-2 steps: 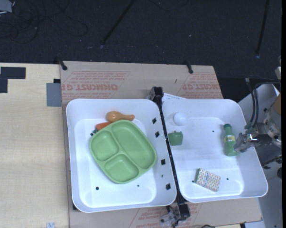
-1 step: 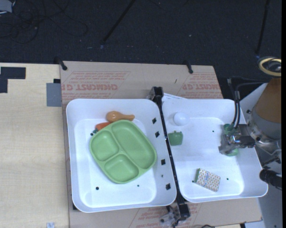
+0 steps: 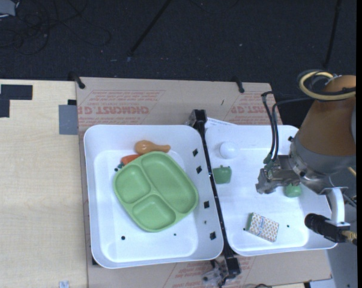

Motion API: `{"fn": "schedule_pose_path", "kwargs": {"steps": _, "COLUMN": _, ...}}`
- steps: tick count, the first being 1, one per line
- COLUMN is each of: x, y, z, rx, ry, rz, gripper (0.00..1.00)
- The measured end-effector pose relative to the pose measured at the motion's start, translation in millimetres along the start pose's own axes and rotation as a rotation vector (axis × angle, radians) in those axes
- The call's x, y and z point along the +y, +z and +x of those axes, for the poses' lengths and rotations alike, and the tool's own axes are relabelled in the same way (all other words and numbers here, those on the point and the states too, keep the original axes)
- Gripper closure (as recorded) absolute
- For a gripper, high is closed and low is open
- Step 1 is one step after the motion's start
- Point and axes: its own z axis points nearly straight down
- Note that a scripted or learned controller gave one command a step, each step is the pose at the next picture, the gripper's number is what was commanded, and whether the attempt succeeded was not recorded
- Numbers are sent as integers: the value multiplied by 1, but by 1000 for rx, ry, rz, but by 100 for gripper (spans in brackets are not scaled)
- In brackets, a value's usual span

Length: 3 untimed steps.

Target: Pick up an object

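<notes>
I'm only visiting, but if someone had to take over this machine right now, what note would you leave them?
Gripper: low in the right bin, beside a small green object; nothing visibly held.
Right bin also holds a green block, a white round object and a patterned packet.
Left bin: green divided plate, orange toy behind it.
Done: nothing lifted yet.
Left: grasp an object and raise it.
</notes>
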Motion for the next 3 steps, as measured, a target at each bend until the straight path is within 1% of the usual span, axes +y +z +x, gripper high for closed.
{"fn": "schedule_pose_path", "kwargs": {"steps": 1, "x": 8, "y": 0, "z": 51, "rx": -1, "ry": 1, "rz": 1, "gripper": 100}}
{"fn": "schedule_pose_path", "kwargs": {"steps": 2, "x": -3, "y": 8, "z": 96, "rx": -1, "ry": 3, "rz": 2, "gripper": 100}}
{"fn": "schedule_pose_path", "kwargs": {"steps": 3, "x": -8, "y": 4, "z": 158, "rx": -2, "ry": 1, "rz": 2, "gripper": 100}}
